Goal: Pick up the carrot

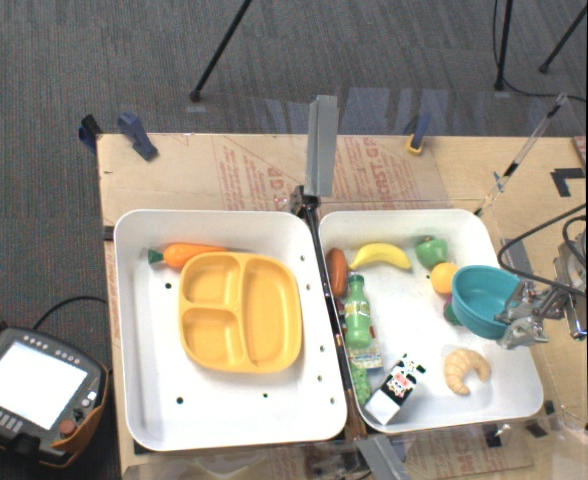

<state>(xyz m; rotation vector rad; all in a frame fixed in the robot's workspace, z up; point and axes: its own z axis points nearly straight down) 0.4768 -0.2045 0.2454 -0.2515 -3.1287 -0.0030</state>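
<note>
Carrot (186, 254) lay in the left bin (134, 368), at its far left corner, green top toward the bin wall and orange body pointing right, its near side touching or just beside the rim of the yellow divided plate (242, 311). Gripper (527, 323) sat well apart from it, at the right edge of the right bin (519, 388), just beside the teal bowl (484, 301); at this size I could not tell how it was set, and nothing was seen held in it. Judgement: reach not yet begun. For a clean pick, the arm would need to cross both bins, come down over the carrot's mid-body and close across its short axis, clear of the plate rim and the bin wall. The wrist lay low at the bench's right side, cables trailing.
</note>
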